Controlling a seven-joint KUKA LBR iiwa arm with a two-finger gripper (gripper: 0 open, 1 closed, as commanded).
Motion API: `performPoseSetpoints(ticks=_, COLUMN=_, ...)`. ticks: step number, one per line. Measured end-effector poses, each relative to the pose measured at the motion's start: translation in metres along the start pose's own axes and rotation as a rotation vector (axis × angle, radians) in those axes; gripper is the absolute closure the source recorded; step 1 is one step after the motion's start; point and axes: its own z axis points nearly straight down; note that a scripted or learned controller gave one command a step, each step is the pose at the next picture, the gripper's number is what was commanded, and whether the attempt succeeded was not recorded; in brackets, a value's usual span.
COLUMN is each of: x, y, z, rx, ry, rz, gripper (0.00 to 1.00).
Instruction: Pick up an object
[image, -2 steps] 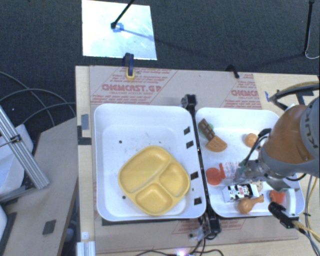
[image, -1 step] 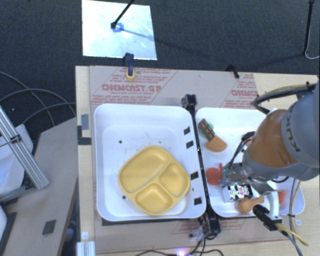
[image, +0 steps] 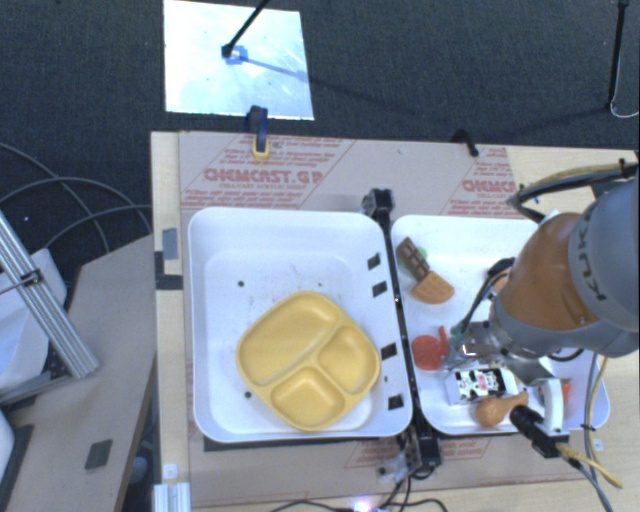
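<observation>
The grey arm with its orange band reaches in from the right and hangs low over the right-hand shallow white bin, its wrist covering much of that bin's middle. The tool sits at the lower end of the wrist, just above a small black-and-white printed item near the bin's front; from this slanted overhead angle I cannot tell how it is set, nor whether it touches or holds anything. Just beside the printed item, toward the front right, lies a tan drumstick-shaped piece of toy food. A small red round piece lies to the left of the tool, close to the divider between the bins. Farther back in the same bin, a brown rectangular bar rests touching an orange-tan wedge-shaped piece, both well apart from the tool. The left-hand shallow white bin holds a yellow plastic plate with three compartments, lying flat toward its front. Both bins stand side by side on the tabletop, which is covered with printed cardboard.
</observation>
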Motion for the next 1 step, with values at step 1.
performPoseSetpoints(ticks=1, x=0.0002, y=0.0009, z=-0.0102, rx=-0.002, ry=0.001, rz=-0.001, gripper=1.0)
